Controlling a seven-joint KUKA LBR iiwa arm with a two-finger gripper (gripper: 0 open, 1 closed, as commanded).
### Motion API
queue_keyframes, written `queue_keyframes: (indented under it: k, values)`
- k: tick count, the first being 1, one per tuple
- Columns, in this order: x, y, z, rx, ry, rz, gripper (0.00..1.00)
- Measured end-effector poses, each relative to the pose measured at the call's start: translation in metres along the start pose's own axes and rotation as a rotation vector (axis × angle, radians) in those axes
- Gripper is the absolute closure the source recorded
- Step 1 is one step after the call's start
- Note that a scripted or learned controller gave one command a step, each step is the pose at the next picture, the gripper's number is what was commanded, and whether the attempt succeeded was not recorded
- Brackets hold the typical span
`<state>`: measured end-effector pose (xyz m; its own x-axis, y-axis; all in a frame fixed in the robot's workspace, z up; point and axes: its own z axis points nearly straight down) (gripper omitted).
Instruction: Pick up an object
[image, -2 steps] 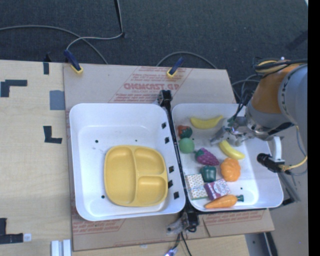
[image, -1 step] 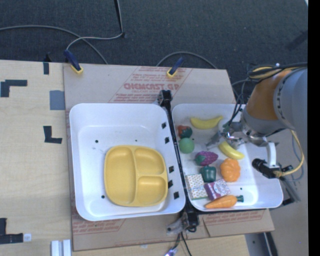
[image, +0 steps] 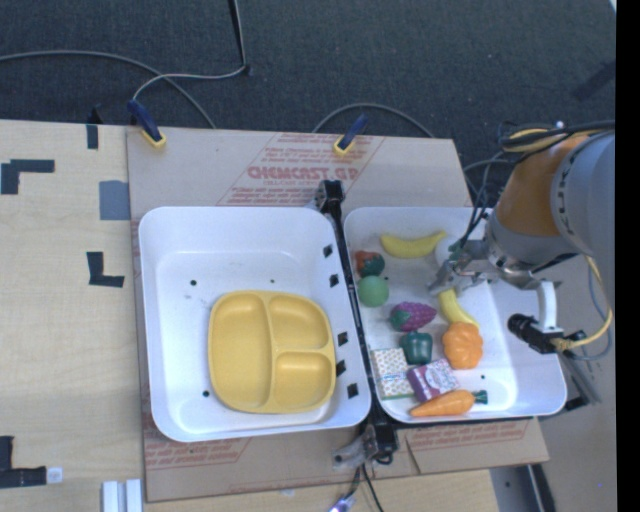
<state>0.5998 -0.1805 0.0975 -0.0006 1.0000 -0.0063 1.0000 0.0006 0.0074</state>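
The right bin holds several toy foods. A yellow banana lies at the back, with a red fruit and a green ball by the left wall. Purple grapes, a green pepper, an orange pepper and a small yellow piece fill the middle. A carrot and a purple box sit at the front. My gripper hangs low in this bin, just behind the small yellow piece and right of the banana's tip. Nothing shows in its grasp.
The left bin carries a yellow divided plate. A patterned card packet lies beside the purple box. The grey arm with its orange band crosses the right bin's far right corner. Cables trail over the bin's right rim.
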Motion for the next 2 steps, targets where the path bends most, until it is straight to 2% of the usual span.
queue_keyframes:
  k: [1,2]
  values:
    - [0.058,0.038,0.012,0.005,0.007,-0.002,1.00]
    - [0.108,0.040,-0.088,0.007,0.006,-0.002,1.00]
